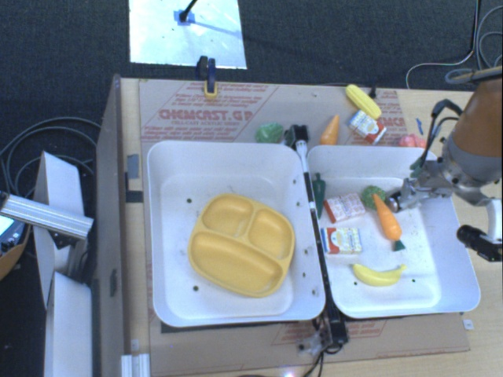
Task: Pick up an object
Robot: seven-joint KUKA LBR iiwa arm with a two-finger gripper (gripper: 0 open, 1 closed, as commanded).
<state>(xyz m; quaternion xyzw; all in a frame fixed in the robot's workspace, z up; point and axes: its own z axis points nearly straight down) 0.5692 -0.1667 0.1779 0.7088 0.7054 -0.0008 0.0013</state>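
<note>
The right bin (448,289) holds an orange toy carrot (387,218), a green broccoli (371,195), a red-and-white box (344,208), a second small box (342,240), a yellow banana (379,274) and a dark green pepper (318,188) by the left wall. My gripper (398,200) reaches in from the right and sits low in this bin. It is just right of the carrot's upper end and close to the broccoli. I see nothing lifted.
A yellow divided plate (240,244) lies in the left bin (169,210). Behind the bins on the cardboard lie a yellow corn (363,100), a small carrot (330,129), a small box (367,126) and a green toy (269,133).
</note>
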